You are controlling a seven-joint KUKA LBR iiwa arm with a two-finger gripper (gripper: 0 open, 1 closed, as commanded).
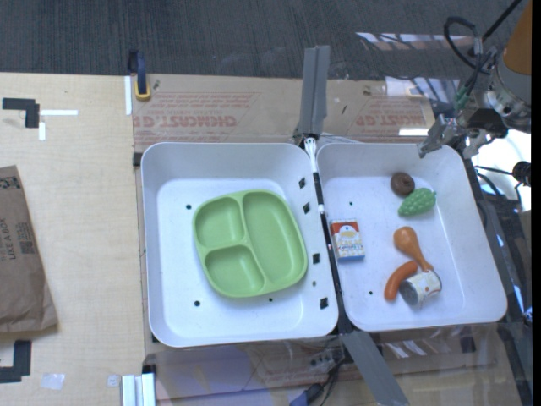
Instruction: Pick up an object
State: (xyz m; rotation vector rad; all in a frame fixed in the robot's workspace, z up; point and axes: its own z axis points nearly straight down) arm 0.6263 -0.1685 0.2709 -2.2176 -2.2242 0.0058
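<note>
The right bin [473, 227] holds several small objects. A brown round piece [402, 183] lies near its far side, with a green bumpy piece [418, 202] just below it. Further toward the front lie an orange gourd shape [407, 241], an orange carrot shape [398, 282] and a small white can [422, 288], the last two touching. A small white and orange box [347, 239] rests near the bin's left wall. My gripper [445, 146] hangs above the bin's far right rim, open with nothing between its fingers, up and to the right of the brown piece.
The left bin [161, 227] holds a green divided plate [250, 244]. A grey divider post [314, 91] stands behind the bins. Cables [473, 49] trail by the arm at the upper right. A brown paper bag [21, 252] lies on the bench at the left.
</note>
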